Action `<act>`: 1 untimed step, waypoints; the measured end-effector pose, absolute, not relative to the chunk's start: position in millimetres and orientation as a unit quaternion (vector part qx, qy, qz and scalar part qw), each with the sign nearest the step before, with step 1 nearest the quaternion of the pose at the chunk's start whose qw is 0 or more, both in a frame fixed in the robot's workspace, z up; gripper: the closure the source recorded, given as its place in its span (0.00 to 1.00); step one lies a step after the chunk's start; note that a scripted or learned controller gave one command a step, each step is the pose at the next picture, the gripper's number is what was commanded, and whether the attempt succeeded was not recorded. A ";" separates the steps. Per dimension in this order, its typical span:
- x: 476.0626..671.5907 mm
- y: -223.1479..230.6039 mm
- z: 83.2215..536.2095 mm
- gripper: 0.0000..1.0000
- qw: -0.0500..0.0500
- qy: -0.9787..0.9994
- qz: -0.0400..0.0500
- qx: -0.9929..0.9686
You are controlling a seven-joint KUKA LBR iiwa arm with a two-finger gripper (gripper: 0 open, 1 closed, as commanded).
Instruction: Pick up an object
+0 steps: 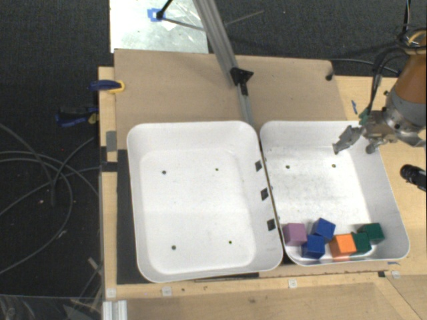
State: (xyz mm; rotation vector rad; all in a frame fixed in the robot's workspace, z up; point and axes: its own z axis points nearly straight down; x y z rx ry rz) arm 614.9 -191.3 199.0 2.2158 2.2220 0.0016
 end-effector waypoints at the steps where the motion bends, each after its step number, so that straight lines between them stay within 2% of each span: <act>1: 623.0 -206.1 202.0 0.00 0.002 0.708 0.001 0.707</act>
